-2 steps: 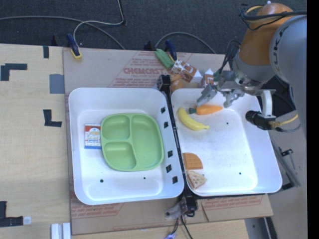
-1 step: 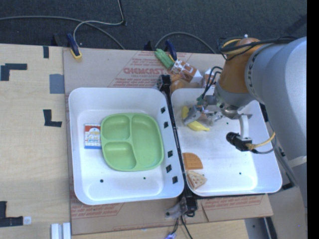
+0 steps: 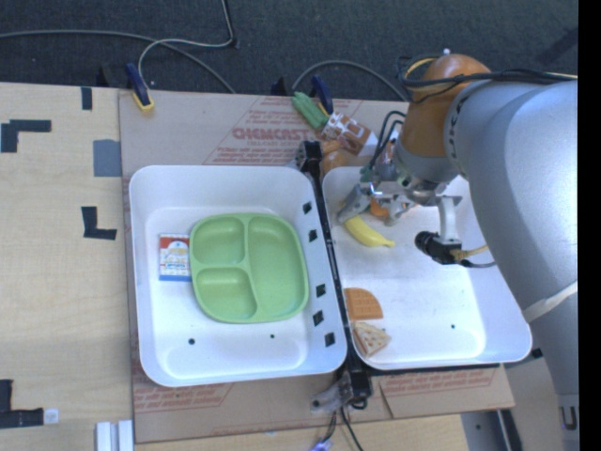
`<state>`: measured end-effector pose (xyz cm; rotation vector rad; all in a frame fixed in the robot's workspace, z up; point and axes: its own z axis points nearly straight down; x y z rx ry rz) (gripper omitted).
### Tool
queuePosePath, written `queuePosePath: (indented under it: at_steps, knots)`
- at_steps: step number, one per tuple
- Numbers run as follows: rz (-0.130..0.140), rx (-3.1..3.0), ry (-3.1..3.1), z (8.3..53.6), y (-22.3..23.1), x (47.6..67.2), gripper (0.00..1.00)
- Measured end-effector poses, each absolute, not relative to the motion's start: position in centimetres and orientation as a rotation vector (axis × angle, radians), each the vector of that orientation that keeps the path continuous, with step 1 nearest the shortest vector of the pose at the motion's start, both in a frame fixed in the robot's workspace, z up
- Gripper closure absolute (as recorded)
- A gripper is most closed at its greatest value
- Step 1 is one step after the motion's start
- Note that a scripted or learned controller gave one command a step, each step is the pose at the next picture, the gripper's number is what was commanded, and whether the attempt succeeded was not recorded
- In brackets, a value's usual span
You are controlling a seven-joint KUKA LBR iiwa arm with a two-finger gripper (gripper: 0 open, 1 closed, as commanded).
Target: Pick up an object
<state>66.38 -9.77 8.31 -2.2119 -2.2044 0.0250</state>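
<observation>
Tool (image 3: 376, 198) state impossible to tell; best lowered squarely over the curved yellow plastic banana (image 3: 368, 233) at its six o'clock, clamped across the narrow width.

The bench (image 3: 56, 252) is pale wood, with dark tape marks scattered over its left part. A brown cardboard sheet (image 3: 254, 139) with red printing lies flat on it and runs under both bins. The left bin (image 3: 150, 280) and the right bin (image 3: 470, 336), both shallow and white, sit side by side on the cardboard, touching along a row of black clips (image 3: 324, 280). A blue-and-yellow clamp (image 3: 139, 90) grips the cardboard's far left corner.
</observation>
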Motion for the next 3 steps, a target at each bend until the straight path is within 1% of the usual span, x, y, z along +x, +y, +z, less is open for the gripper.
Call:
queuePosePath:
  at_steps: [1, 2, 3]
  knots:
    - [0.001, -2.221, -2.224, 8.5, -9.7, 64.2, 0.00]
    - [0.012, -2.209, -2.210, 8.4, -10.5, 66.2, 0.00]
    - [0.012, -2.215, -2.219, 9.5, -10.8, 66.3, 1.00]
